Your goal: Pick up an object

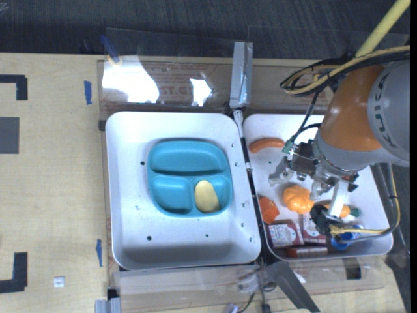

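Observation:
My gripper [301,182] hangs low over the middle of the right bin [259,126], fingers open. A round orange fruit [298,201] lies just below the fingertips, partly between them, and rests on the bin floor. An orange sausage-shaped piece [266,144] sits at the bin's back left. A red-orange piece [268,208] lies left of the fruit. The arm's orange band and grey wrist hide the bin's right half.
A red and white packet [281,233] and a small blue item [340,242] lie along the right bin's front edge. The left bin [127,175] holds a blue divided plate [189,156] with a yellow oval piece [206,195] in its front right compartment.

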Controlling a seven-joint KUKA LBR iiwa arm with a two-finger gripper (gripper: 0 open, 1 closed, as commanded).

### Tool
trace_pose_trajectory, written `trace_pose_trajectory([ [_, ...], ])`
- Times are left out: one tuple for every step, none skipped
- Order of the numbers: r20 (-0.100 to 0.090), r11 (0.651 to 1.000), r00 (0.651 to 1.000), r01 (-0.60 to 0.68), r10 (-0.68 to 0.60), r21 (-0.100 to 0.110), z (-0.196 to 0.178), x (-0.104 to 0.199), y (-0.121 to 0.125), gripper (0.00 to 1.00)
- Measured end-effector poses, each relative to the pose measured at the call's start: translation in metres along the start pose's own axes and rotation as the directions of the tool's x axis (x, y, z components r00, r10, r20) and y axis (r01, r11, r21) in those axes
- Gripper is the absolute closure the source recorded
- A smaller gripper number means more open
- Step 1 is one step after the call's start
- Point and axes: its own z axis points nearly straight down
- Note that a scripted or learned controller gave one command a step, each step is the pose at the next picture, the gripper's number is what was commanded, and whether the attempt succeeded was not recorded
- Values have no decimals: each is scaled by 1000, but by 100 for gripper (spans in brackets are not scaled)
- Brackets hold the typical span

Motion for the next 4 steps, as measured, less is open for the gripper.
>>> trace_pose_trajectory([
  [4,996,996,93,-93,-5,-6,-77,27,0],
  [1,992,992,-129,129,-6,-69,-71,32,0],
  [3,997,997,-81,81,3,80,-98,1,0],
  [0,997,997,77,-77,-10,96,-87,67,0],
])
